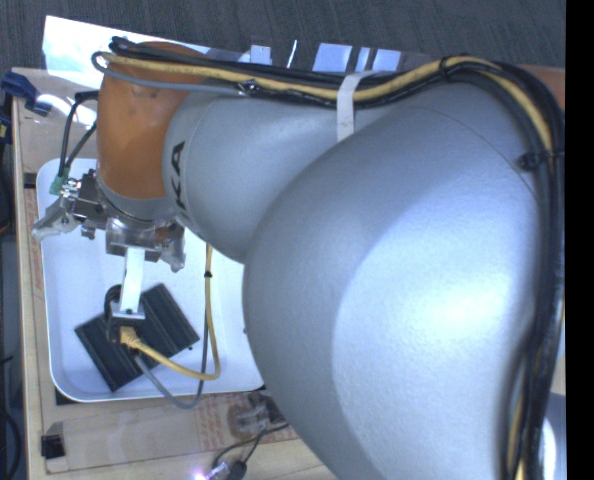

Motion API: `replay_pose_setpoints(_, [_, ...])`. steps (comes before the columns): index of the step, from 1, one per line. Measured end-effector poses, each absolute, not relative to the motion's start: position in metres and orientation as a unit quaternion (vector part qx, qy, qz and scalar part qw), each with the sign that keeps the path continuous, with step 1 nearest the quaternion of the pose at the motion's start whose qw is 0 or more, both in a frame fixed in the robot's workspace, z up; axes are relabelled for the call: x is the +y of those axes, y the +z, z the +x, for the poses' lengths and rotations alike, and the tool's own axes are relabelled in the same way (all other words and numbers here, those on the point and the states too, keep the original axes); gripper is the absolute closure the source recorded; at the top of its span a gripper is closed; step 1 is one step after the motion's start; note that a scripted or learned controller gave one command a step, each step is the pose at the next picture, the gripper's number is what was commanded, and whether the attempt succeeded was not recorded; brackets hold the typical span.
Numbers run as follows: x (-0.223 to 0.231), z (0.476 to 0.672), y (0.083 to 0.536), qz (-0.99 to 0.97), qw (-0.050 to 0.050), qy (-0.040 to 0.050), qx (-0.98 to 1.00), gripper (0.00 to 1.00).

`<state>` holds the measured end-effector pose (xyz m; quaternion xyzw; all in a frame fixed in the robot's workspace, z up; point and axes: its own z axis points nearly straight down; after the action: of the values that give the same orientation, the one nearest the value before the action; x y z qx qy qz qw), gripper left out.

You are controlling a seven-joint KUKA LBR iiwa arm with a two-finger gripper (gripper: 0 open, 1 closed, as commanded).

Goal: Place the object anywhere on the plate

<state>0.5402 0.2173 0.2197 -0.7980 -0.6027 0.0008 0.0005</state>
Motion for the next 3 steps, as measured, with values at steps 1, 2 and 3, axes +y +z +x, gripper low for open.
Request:
replay_pose_setpoints(1, [0.164,0.492,0.282,-0.787,0.001,0.0012,-0.617,0.0])
replay_pose_setpoints(2, [0.165,0.492,0.29,-0.785,0.001,0.003,-0.619,1.0])
replay_pose_setpoints(3, [0.218,0.512,0.293,-0.671,0.0,0.0007,-0.741,1.0])
